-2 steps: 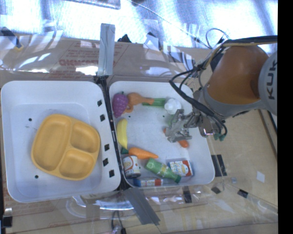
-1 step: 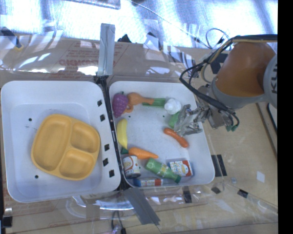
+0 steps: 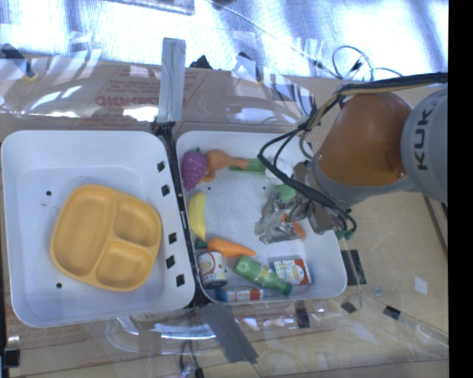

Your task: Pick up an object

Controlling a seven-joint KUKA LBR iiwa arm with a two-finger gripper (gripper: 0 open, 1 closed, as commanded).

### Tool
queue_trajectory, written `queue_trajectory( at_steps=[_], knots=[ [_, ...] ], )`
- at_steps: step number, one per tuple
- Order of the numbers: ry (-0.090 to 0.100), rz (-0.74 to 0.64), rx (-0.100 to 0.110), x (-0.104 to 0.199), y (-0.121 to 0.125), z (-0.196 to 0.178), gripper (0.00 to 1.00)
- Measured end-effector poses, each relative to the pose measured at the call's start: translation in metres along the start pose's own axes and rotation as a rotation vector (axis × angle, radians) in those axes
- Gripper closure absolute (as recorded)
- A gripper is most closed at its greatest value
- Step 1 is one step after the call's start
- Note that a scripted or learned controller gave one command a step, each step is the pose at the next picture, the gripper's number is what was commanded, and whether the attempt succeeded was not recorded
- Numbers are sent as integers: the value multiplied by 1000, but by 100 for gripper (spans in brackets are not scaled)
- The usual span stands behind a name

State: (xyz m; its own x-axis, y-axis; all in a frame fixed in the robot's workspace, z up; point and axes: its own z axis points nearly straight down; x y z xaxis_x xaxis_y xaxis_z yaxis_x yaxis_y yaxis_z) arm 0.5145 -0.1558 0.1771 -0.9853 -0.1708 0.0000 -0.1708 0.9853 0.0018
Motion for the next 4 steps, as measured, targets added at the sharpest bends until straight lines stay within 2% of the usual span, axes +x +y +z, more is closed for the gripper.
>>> queue_trajectory(
  at_steps=[1,2,3,4],
  knots=[
    [-7,81,4,-24,24,-58,100],
    [1,106,2,24,33,-31,100],
    [-5,59,2,-39,70,-64,100],
    [0,157,2,-113,50,-40,100]
  ],
)
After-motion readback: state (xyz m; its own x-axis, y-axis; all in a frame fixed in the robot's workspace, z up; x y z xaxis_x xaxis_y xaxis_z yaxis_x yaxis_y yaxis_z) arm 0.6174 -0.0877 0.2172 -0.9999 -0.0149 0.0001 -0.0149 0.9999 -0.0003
